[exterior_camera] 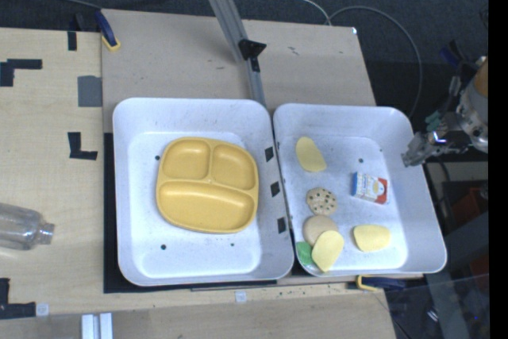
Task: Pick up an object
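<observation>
Nearest you, the yellow-green piece [327, 248] sits at the right bin's [397, 120] front edge, well left of and below the gripper [418, 148], which hangs at the bin's right rim; you cannot tell its state. Pick an isolated target: the small carton [370, 187], just left of the gripper, looks easiest. Descend straight, centred. Its red-and-blue label is unreadable.

You had the divided plate [208, 183] alone in the left bin [135, 250], while in the right bin [397, 123] the cookie [321, 200] sat between two chips [310, 154] [327, 249], the carton [370, 187] to its right, and a bottle [22, 226] lay on the counter [48, 163] far left.
</observation>
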